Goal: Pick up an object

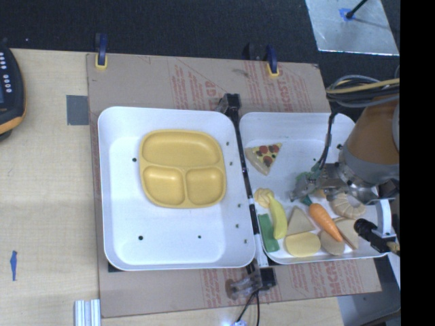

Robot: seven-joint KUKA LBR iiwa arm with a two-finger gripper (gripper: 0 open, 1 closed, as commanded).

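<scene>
Cheese wedge (302, 244), carrot (325, 222), banana (277, 216) beside claw (307, 187).

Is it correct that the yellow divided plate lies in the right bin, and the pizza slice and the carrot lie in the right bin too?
Not quite. The camera view shows the yellow divided plate in the left bin, not the right one. The pizza slice and the carrot do lie in the right bin.

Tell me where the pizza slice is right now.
The pizza slice lies in the right bin, near its upper left corner, apart from the toy food piled lower down.
</scene>
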